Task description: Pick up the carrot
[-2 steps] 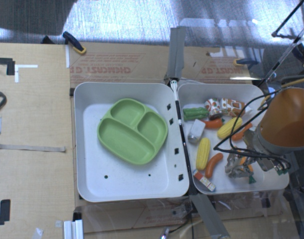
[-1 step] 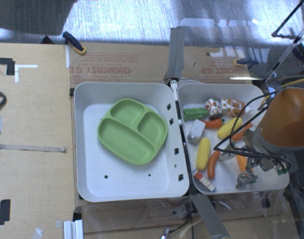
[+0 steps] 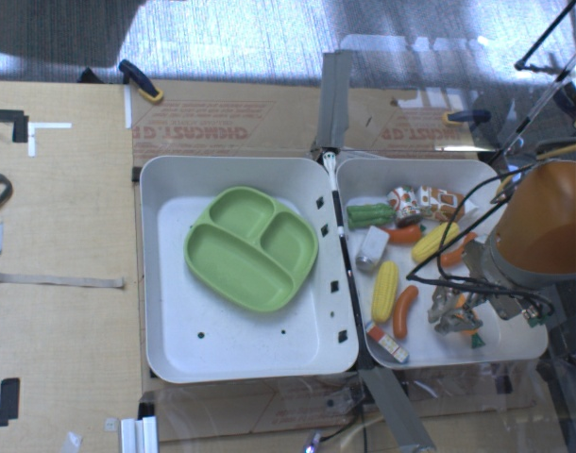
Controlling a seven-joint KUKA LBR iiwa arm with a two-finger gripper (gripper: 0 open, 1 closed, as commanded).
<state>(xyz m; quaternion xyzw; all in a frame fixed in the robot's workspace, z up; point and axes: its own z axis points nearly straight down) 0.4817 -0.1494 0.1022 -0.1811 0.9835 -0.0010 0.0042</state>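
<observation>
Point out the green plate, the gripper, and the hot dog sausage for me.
green plate (image 3: 233, 270): camera view, floor of its large compartment.
gripper (image 3: 453, 317): camera view, midway between its fingertips, low in the right bin.
sausage (image 3: 404, 310): camera view, middle of its orange-red body.

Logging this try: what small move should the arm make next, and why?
Probably a short straight lift: the gripper is low in the right bin, right on the carrot, whose green top pokes out, so rising would show whether it comes along.
</observation>
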